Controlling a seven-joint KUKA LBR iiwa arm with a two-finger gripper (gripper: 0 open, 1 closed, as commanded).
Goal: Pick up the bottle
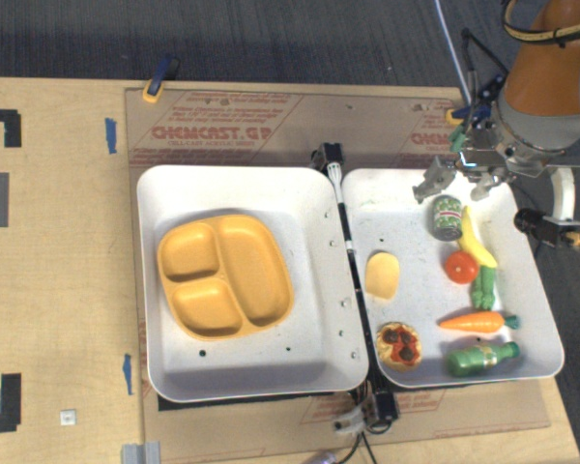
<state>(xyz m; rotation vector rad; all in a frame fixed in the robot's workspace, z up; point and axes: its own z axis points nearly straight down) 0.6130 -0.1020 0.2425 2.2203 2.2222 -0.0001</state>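
Low right, green bottle point(481, 357) lying sideways, white label, beneath carrot point(475, 323)

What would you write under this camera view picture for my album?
The pincer hangs over the right bin, far from the green bottle by the carrot.

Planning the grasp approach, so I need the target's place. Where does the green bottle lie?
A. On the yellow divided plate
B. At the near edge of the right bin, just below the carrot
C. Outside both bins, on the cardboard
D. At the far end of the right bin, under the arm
B: the green bottle lies on its side at the right bin's near edge, just below the carrot, far from the gripper.
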